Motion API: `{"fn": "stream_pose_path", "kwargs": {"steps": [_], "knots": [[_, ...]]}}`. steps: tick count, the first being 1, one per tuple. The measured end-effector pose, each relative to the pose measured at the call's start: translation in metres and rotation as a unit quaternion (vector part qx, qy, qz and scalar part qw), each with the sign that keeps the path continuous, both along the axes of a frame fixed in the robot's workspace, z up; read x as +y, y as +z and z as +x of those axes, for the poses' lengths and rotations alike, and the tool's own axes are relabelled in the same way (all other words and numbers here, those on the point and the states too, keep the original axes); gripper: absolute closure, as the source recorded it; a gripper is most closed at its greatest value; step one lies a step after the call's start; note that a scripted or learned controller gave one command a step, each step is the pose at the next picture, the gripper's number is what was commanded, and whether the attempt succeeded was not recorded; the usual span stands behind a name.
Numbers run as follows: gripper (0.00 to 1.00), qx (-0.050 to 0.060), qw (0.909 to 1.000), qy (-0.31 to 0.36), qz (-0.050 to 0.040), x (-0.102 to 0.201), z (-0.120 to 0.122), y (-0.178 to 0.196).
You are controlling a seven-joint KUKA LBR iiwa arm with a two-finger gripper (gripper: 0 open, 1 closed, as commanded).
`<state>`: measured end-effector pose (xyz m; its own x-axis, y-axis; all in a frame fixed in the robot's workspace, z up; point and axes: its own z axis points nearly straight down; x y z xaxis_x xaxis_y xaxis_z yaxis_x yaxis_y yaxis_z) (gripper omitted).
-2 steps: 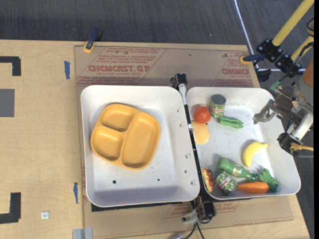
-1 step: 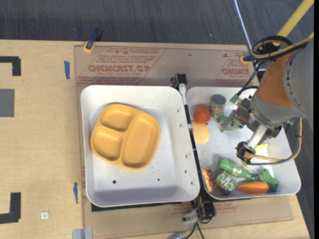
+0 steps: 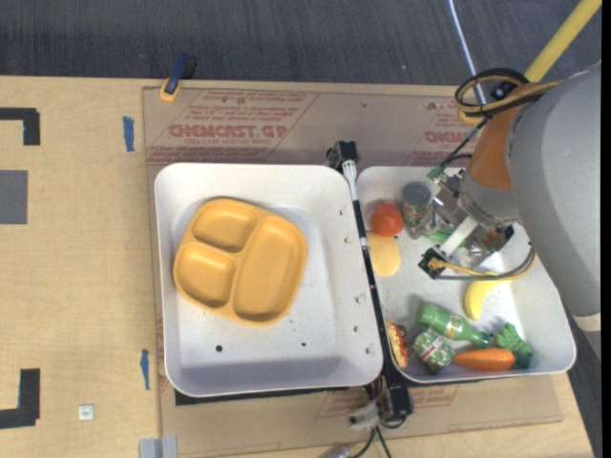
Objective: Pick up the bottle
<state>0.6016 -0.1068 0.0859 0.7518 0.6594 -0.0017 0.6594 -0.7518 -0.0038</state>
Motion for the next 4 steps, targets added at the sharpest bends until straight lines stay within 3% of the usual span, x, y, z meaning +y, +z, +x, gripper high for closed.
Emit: {"fn": "stream_pose_path", "kwargs": {"steps": [1,2,3,4], "knots": [[1.0,0.0,1.0,0.0,-0.0015,-0.001,0.001,0.011],[1.0,-0.004,0.9999,0.013,-0.001,-0.004,-0.071,0.001],[1.0,-0.003,0.9615,0.275,-0.0014,-0.068,0.015,0.076],[1.0,-0.002,0.8831,0.469,0.0011,-0.062,-0.07,0.046]]}}
